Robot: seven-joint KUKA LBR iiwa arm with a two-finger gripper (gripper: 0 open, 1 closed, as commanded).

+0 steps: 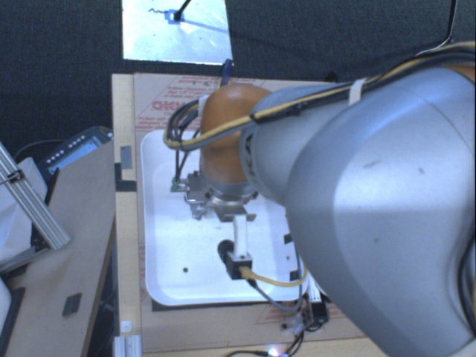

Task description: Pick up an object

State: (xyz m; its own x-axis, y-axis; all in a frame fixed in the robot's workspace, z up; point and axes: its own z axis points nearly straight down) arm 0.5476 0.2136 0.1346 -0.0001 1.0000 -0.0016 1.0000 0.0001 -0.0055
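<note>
Dark carpet (59, 58) surrounds a pale wooden bench (78, 222) and shiny panel (175, 22).

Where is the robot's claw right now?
In the camera view, the claw sits left of centre, over the white bin, just below the arm's orange band.

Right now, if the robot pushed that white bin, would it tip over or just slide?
Probably slide. The white bin looks wide and shallow with a low rim, so tipping seems unlikely. Its surface looks smooth and it lies flat on the printed board, so it may slip easily. It looks like thin plastic, so likely light.
</note>
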